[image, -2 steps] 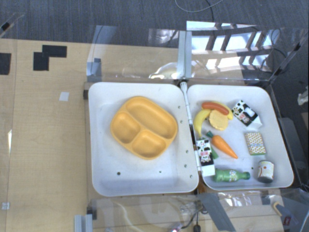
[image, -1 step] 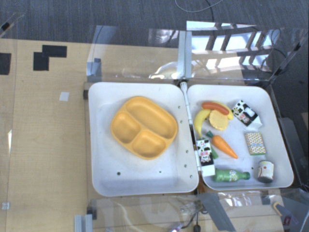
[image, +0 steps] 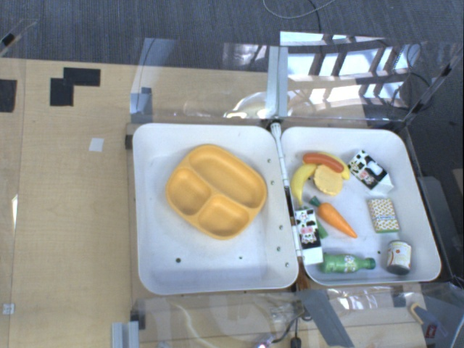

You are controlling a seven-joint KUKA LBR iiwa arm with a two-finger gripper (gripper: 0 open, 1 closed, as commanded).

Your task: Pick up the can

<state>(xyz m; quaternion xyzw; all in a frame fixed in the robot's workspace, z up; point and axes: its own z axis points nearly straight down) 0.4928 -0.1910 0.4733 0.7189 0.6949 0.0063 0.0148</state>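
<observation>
The small white can with red label [image: 398, 257] stands upright in the near right corner of the right white bin [image: 406, 151]. A green plastic bottle [image: 346, 264] lies just beside it

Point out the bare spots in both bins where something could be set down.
Left bin: bare floor all around the yellow plate, widest along the near edge. Right bin: crowded; small gaps between carrot and cracker box, and behind the sausage.

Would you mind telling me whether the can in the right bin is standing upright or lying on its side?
Upright, apparently: the can shows its round top rim facing up, near the right bin's front right corner.
</observation>
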